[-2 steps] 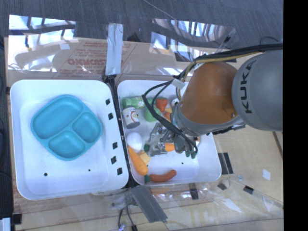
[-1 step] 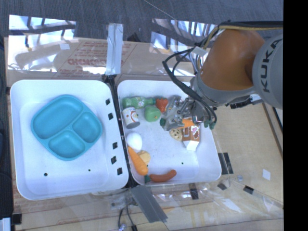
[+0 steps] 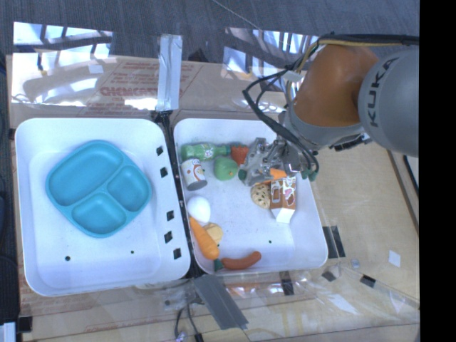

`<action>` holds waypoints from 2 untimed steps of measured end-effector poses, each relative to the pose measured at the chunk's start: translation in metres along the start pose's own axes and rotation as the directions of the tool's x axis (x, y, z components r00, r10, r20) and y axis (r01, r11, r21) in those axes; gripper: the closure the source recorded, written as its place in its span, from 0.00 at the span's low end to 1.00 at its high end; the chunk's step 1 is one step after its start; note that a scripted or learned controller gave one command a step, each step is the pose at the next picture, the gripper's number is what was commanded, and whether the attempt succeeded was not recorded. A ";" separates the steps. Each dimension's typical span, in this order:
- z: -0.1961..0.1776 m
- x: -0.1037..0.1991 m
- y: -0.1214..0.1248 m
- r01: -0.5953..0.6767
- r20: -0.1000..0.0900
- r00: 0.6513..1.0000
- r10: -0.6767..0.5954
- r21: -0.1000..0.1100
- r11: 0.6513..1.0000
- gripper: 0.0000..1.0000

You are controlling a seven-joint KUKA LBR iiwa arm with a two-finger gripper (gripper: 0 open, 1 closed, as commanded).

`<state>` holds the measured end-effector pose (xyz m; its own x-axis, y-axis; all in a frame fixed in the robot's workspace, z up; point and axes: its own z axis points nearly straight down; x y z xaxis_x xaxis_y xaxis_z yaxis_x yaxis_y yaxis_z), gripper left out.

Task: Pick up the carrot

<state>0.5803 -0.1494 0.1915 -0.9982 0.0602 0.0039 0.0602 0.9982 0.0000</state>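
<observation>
1. One carrot to grab, and it's lying at the lower left of the right bin, up against the left wall, slanted, orange body with nothing gripping it; so from where I sit the pick hasn't happened yet.
2. Crowding it: a white egg just above, a small yellowish lump touching its side, and a sausage just below its lower end; I'd guess that clutter makes a clean grab fiddly.
3. Further up the same bin there's a small can, a green bottle-ish thing, a green pear, a cookie and a little carton; something small and orange sits by the carton, can't tell what it is.
4. Gripper is low over the upper middle of that bin, near the pear and cookie, well apart from the carrot; honestly can't tell from this angle how wide it's set or whether it has anything in it.
5. Left bin just has the blue divided plate; not relevant to the job.
6. What's left, as I judge it: basically everything; move down-left to the carrot, close on it, lift.
</observation>
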 end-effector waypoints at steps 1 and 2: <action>0.008 -0.019 -0.002 -0.100 0.007 0.995 0.100 0.000 0.995 1.00; 0.017 -0.015 0.042 -0.159 0.004 0.987 0.159 -0.002 0.987 1.00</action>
<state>0.5973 -0.1086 0.1740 -0.9759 0.2181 0.0003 0.2181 0.9759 0.0009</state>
